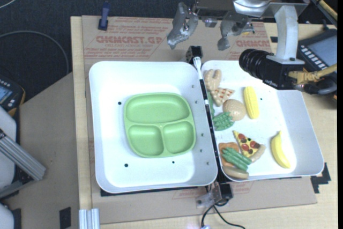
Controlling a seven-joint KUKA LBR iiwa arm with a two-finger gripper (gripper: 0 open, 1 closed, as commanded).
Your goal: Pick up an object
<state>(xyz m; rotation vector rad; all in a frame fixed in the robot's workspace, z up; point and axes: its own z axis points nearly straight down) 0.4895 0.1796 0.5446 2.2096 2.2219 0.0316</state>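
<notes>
Metal jaws spread apart and bare, smooth green three-compartment tray, glossy plastic banana, ridged corn

I see the divided tray in the left bin; toy foods crowd the right bin, corn behind the banana, pizza between.

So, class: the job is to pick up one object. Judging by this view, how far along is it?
Barely begun. Done: nothing is lifted; the corn, banana and pizza slice all lie in the right bin. In hand: nothing; the hand hangs open above the bench behind the bins. Left: move over a toy, descend, close and lift. The green tray sits in the left bin.
</notes>
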